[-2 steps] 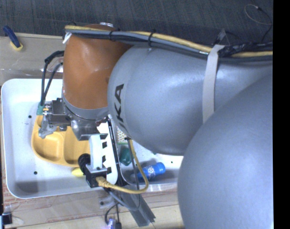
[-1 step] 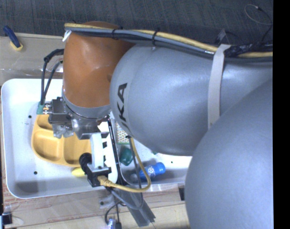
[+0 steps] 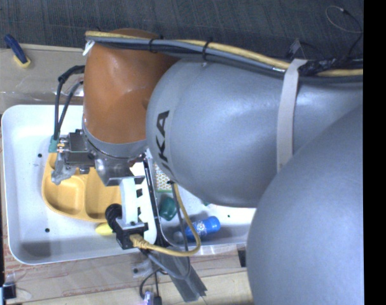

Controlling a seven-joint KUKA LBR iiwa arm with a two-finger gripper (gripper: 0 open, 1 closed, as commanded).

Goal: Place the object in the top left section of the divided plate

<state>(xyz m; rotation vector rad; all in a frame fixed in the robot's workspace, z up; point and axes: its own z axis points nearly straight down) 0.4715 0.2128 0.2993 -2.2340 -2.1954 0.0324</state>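
While the arm [image 3: 243, 138] hides the yellow plate [image 3: 65, 192], a blue object [image 3: 208, 225] lies beside

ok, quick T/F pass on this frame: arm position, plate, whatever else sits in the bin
1. The grey arm with the orange band hangs over the left white bin. True.
2. The yellow divided plate lies on the wooden bench outside the bins. False: it lies inside the left white bin.
3. A blue cylindrical object lies near the bin's lower edge. True.
4. The arm covers no part of the plate. False: it hides the plate's upper right part.
5. The plate is red. False: yellow.
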